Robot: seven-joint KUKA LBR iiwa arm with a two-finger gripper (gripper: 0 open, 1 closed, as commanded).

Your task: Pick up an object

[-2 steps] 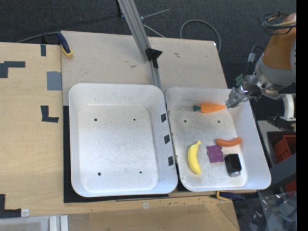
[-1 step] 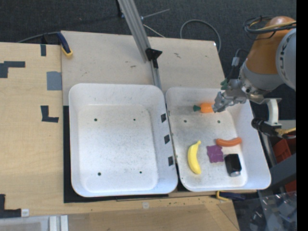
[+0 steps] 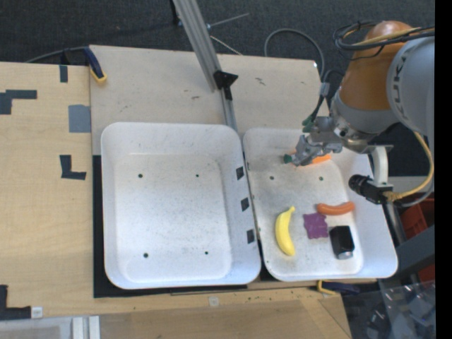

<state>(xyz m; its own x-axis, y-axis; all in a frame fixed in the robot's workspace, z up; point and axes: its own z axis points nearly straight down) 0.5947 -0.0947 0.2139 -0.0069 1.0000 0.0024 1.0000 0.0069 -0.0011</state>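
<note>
You had the gripper (image 3: 308,152) low in the right bin (image 3: 268,189), near its back edge. It sat right over a small orange thing (image 3: 321,159) with a bit of green (image 3: 288,159) beside it. I could not tell how wide the gripper was, or if it had hold of anything.

The orange thing could have slipped out or been pushed away, because it lay flat and looked small. The gripper could also have bumped the bin floor.

A banana (image 3: 284,232), a purple block (image 3: 316,225), a black block (image 3: 342,241) and an orange sausage shape (image 3: 335,207) lay near the front of that bin. The left bin (image 3: 113,189) sat just beside it on the wooden tabletop (image 3: 155,90). The floor behind was dark carpet (image 3: 70,9).
</note>
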